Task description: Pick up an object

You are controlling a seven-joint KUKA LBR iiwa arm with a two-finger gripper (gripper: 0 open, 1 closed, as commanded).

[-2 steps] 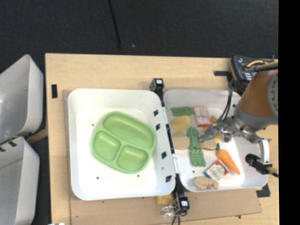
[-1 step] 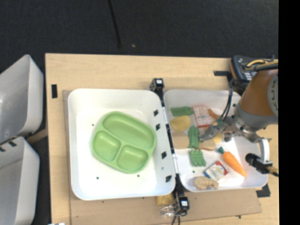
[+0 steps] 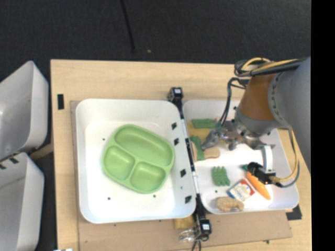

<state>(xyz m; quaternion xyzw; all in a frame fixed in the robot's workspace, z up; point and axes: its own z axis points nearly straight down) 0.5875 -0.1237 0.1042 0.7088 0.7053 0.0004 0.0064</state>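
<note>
The arm reaches into the right bin [image 3: 285, 195] with its gripper [image 3: 217, 139] low over the bin's left part; whether it is open or closed cannot be told from this slant. A tan piece [image 3: 211, 153] lies just beneath it, near the divider, and looks the likeliest target. To do this well, I judge the descent should be centred on that piece, clear of the bin wall and of the green block [image 3: 203, 123] beyond it. The piece is small, pale brown, flattish and rounded. On the desk, the left bin [image 3: 89, 203] holds a green divided plate [image 3: 138, 158].
</note>
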